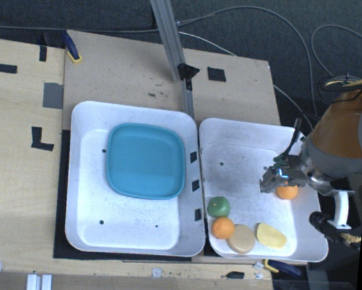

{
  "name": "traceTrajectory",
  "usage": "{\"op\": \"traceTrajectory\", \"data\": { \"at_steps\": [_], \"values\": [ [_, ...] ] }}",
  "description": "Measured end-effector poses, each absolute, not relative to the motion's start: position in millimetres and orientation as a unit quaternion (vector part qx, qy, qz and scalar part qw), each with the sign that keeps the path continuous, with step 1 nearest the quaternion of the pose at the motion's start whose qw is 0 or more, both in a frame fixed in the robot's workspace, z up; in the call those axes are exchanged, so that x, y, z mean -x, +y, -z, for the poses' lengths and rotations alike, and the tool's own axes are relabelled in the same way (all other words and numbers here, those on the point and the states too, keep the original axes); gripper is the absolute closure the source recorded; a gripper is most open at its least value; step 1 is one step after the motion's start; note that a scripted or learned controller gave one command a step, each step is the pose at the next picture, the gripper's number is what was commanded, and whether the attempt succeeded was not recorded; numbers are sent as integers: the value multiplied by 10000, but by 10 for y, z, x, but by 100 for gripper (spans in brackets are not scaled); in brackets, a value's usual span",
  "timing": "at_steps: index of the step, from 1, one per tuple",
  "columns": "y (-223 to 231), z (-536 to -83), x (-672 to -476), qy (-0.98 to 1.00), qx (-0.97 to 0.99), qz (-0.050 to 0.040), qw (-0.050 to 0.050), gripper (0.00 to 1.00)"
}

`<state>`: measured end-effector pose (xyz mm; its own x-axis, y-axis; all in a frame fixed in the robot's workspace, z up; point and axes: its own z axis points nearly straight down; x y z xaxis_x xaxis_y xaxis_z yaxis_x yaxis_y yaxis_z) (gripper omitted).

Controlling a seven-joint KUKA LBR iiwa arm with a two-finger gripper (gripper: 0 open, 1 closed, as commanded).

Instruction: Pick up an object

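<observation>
My gripper (272,181) is low in the right bin (245,141), near its right wall. An orange ball (287,193) lies right beside the gripper, at its lower right and partly hidden by it; I cannot tell whether they touch. Along the bin's front lie a green round fruit (219,206), a second orange ball (223,228), a beige round piece (242,239) and a yellow piece (271,235).
A blue square plate (146,160) lies in the left bin (82,227). A grey slanted pole (173,37) reaches down to the bins' back edge. The arm's orange band (337,125) hangs over the right bin's right rim.
</observation>
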<state>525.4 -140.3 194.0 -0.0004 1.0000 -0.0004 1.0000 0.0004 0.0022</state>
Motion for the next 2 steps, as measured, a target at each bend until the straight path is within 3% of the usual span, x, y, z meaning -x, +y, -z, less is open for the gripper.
{"op": "traceTrajectory", "data": {
  "at_steps": [1,2],
  "values": [
    [-1403,-2231,-5256,7072,-7070,-4,7,100],
    [-903,-2199,-5358,7087,-7055,-1,-5,100]
  ]
}}
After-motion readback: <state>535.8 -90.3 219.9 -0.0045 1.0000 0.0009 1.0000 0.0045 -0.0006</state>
